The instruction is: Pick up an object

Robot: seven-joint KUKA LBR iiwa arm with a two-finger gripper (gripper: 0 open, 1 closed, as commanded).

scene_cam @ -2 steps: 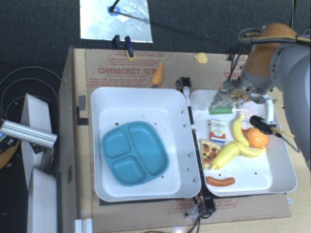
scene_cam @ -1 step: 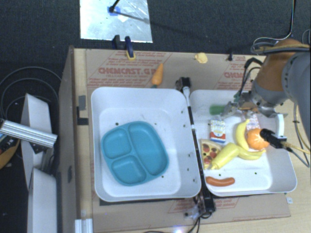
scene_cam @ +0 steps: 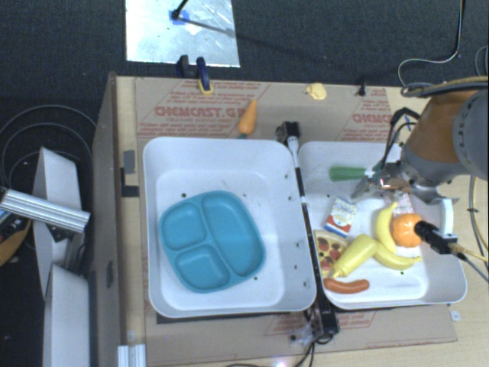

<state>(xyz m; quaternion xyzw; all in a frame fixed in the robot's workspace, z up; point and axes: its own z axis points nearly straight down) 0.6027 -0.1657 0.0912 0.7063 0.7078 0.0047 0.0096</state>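
Observation:
My gripper (scene_cam: pixel 384 180) hangs low over the back of the right bin (scene_cam: pixel 447 289), at the end of the grey arm with its orange band (scene_cam: pixel 445 122). It is just right of a green object (scene_cam: pixel 348 173) lying at the bin's back. An orange (scene_cam: pixel 407 228) rests on a banana (scene_cam: pixel 391 249) just in front of the gripper. A yellow squeeze bottle (scene_cam: pixel 356 254), a small white carton (scene_cam: pixel 340 216), a pizza slice (scene_cam: pixel 327 249) and a sausage (scene_cam: pixel 347 285) lie nearby. Nothing visibly sits in the gripper.
The left bin (scene_cam: pixel 160 167) holds a blue divided plate (scene_cam: pixel 210 239). An orange carrot-like piece (scene_cam: pixel 247 118) and a yellow bit (scene_cam: pixel 316 92) lie on the cardboard behind the bins. A black part with cables (scene_cam: pixel 434 238) sticks out by the orange.

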